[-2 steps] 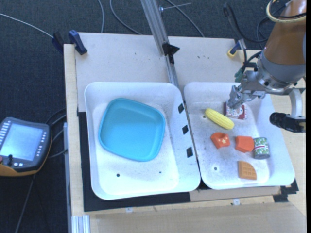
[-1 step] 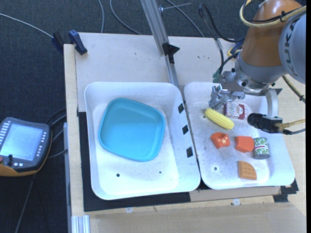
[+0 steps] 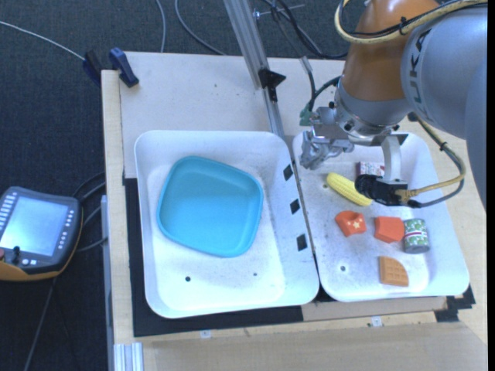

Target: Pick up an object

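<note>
My gripper (image 3: 312, 156) hangs over the far left corner of the right bin (image 3: 340, 283), with nothing visibly held in it. Just right of it, lower in the view, lies a yellow banana (image 3: 345, 188). Closer to the front are a small red-orange piece (image 3: 351, 222), an orange block (image 3: 389, 229) and a small green-and-white can (image 3: 416, 236). A brown toast-shaped wedge (image 3: 393, 271) lies nearest the front rim. A little white-and-red item (image 3: 370, 168) rests behind the banana, partly hidden by the wrist.
The left bin (image 3: 148, 230) holds a blue square plate (image 3: 210, 205). A metal pole (image 3: 249, 41) slants up from the divide between the bins. A teach pendant (image 3: 35, 230) sits on the floor at left.
</note>
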Tool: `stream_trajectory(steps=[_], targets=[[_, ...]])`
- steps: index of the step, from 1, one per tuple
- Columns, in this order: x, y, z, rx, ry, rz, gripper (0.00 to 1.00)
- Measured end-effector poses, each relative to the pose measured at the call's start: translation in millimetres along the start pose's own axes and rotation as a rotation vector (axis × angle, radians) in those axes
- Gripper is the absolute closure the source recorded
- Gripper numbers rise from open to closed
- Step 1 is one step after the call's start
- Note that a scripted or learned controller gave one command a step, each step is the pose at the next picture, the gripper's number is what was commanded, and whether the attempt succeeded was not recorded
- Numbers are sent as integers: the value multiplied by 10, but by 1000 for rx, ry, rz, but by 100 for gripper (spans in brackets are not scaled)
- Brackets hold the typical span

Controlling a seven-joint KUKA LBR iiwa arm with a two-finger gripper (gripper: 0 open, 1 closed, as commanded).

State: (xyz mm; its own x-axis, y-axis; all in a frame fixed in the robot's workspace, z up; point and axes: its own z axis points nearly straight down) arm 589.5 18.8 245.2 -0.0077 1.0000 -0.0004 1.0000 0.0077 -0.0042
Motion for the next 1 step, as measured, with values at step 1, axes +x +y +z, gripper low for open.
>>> stream_trajectory(steps=[1], targets=[[471, 98, 59, 0, -1, 2, 100]])
